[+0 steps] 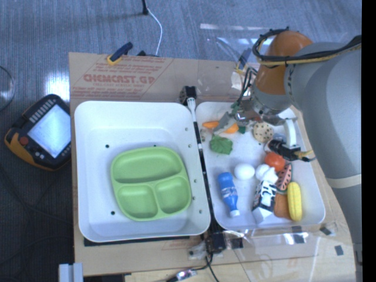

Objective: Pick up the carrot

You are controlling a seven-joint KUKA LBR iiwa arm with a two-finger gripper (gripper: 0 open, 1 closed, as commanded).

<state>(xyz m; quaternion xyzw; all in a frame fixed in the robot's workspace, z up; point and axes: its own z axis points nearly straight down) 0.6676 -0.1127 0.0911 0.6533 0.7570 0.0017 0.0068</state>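
The carrot [230,129] is a small orange piece lying at the far left of the right bin [317,213], close to the wall between the bins. An orange tip [210,124] pokes out just left of it. My gripper [239,115] hangs directly over the carrot's right end, low in the bin, and partly hides the carrot. I cannot tell from this angle whether it touches the carrot. The grey arm with its orange band [282,63] comes in from the upper right.
A green leafy toy [221,145] lies just below the carrot. Further along the right bin lie a blue bottle [228,194], a white egg [244,171], a speckled cookie [263,132], a red tomato [274,160] and a yellow piece [294,200]. The left bin [94,122] holds a green divided plate [151,182].
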